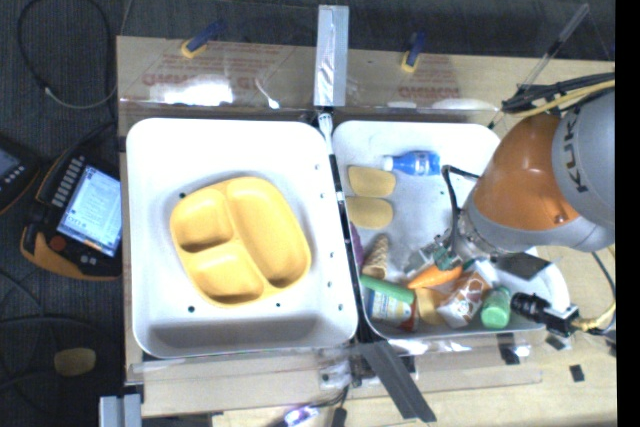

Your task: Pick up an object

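- Dark grey carpet surrounds a wooden bench (470,80) that carries two shallow white bins side by side; a cable loops across the floor at 10 o'clock, and a handheld pendant (75,215) with a lit screen lies at 9 o'clock.
- Left bin (150,155): a yellow divided tray (238,237) with three compartments sits near its middle.
- Right bin (470,140): two tan oval pieces (370,195) lie at its 10 o'clock, with a blue-and-white bottle (412,163) just beside them at 12 o'clock.
- Along that bin's 6 o'clock edge lies a cluster of objects (430,290): a green can, an orange piece, a crinkled packet and a green-capped item, all touching or overlapping.
- Arm (535,185), grey with an orange band, reaches in from 3 o'clock; its wrist hangs over the cluster.
- Gripper (448,260) sits low among the clutter, right by the orange piece; I cannot tell how it is set or whether it has hold of anything.
- White letters "KU" read on the grey arm casing; the labels in the bin are too small to read.
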`<state>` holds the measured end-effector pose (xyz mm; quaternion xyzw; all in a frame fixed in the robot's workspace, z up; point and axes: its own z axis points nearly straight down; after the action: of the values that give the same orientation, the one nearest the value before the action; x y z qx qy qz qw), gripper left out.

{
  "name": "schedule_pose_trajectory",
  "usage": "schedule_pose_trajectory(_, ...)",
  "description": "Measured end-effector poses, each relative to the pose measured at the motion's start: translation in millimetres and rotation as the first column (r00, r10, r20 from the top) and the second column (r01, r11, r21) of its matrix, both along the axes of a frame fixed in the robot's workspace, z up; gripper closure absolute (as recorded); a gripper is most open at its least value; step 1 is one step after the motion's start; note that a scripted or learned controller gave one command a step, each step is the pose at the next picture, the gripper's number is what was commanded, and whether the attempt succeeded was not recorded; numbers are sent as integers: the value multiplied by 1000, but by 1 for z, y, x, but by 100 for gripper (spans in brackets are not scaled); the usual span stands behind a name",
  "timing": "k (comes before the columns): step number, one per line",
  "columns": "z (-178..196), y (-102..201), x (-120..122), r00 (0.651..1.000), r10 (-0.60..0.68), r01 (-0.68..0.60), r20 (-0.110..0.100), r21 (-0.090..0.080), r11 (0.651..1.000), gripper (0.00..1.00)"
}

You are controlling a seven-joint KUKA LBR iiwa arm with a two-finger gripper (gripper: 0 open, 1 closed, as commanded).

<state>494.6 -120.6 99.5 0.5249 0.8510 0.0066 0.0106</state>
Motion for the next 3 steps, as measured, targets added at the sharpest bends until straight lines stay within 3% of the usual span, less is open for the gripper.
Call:
schedule_pose_trajectory(1,-8,-25,-2,962,-272,273,-13,15,962,100)
schedule_pose_trajectory(2,-7,-100,3,955,-297,297,-5,6,955,100)
schedule_pose_trajectory(3,-8,-37,67,931,-366,366,-4,1,931,100)
